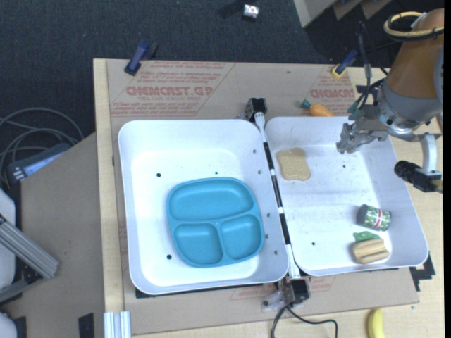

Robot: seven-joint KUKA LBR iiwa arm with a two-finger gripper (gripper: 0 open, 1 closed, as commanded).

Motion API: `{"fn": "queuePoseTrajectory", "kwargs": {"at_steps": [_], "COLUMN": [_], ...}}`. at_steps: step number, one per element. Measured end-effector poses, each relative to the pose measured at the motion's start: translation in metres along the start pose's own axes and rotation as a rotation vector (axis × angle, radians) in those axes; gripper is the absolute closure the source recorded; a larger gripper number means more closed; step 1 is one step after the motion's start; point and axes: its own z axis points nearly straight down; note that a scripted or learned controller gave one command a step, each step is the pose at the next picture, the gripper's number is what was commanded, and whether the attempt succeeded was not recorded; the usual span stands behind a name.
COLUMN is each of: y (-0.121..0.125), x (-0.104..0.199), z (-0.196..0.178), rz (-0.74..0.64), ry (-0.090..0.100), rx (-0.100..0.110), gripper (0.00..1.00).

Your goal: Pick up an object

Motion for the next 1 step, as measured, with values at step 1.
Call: {"fn": "queuePoseTrajectory", "kwargs": {"at_steps": [1], "y": [-0.0325], "x": [0.0611], "z": [-0.0157], "rz": [-0.002], "ry": [0.003], "rx": [0.005], "gripper": [1.00]}}
